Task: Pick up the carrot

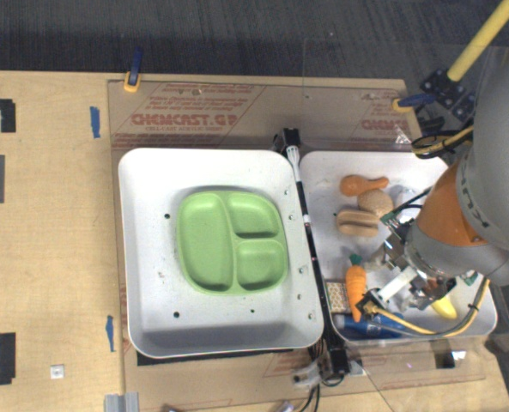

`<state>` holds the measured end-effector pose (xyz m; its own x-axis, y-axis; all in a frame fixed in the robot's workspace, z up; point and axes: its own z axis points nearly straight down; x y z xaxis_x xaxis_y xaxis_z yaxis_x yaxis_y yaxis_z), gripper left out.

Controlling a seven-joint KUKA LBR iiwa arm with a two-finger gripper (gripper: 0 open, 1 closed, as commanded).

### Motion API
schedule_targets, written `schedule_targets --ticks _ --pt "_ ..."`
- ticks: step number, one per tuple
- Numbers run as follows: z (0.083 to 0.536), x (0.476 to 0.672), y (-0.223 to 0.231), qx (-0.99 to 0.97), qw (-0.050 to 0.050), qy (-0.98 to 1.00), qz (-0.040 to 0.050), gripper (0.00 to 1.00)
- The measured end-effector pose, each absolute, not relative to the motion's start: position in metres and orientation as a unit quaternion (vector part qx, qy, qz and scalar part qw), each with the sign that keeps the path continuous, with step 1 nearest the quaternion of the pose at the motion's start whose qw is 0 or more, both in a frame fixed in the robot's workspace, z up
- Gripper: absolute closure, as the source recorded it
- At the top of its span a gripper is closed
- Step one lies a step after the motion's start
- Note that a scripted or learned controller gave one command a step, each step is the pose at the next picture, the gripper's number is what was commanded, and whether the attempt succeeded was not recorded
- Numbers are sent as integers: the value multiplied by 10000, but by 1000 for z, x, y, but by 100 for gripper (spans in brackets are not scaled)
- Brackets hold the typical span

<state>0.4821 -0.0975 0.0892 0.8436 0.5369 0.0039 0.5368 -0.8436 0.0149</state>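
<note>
The carrot (355, 285) is a short orange stub with a bit of green at its far end. It lies near the front left of the right bin (323, 187), close to the wall between the two bins. My gripper (402, 283) hangs low over that bin, just right of the carrot, and the grey arm with its orange band covers the bin's right half. Nothing shows the carrot held in the gripper; it looks to be resting on the bin floor beside it.
The right bin also holds an orange toy piece (363, 184), a round beige bun (375, 202) and a hot dog bun (358, 222) at the back, a yellow thing (444, 308) and a blue thing (390, 323) at the front. A green divided plate (233, 241) sits in the left bin (142, 230).
</note>
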Motion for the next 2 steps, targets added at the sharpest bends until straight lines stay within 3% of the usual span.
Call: schedule_targets --ticks 1,2 --pt "99 481 -99 9594 72 2818 7 100" --pt "99 480 -99 9594 67 2820 1 0"
